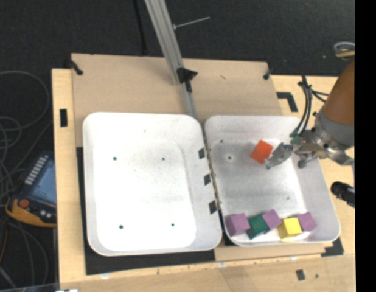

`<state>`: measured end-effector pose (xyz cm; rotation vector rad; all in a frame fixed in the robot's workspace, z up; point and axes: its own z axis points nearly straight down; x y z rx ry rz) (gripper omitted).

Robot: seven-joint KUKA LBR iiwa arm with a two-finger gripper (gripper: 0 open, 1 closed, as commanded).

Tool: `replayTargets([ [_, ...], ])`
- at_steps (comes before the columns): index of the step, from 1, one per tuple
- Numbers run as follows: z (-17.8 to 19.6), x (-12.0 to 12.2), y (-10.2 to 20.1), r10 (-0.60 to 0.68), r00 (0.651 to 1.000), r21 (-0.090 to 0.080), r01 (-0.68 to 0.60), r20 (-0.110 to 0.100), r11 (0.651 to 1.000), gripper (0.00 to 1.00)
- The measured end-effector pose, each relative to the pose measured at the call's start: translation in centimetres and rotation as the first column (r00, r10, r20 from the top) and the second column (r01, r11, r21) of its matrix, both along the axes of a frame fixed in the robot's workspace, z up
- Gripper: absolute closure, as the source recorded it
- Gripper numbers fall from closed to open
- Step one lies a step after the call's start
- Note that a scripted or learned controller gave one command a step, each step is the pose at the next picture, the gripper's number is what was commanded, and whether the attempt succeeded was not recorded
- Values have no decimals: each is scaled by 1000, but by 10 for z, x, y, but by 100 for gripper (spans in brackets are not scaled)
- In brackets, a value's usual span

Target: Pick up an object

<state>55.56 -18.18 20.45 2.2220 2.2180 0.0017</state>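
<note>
An orange block (261,151) lies in the back part of the right bin (255,190). My gripper (291,156) hangs over that bin just right of the block, its fingers spread and open. The left finger (277,156) sits close beside the block's right edge, and nothing is between the fingers. Along the bin's front wall lie a purple block (238,223), a green block (257,226), a second purple block (271,218), a yellow block (291,227) and a third purple block (306,221).
The left bin (145,181) stands beside the right one, joined by clips at the middle. A slanted metal pole (167,35) rises from behind the bins. Cables and a pendant (36,187) lie off the bench at the left.
</note>
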Motion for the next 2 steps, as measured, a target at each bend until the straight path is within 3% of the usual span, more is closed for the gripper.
replayTargets([
  [1,-110,64,-12,5,1000,-3,-5,0,1000,0],
  [2,-106,123,13,7,1000,0,-7,4,1000,0],
])
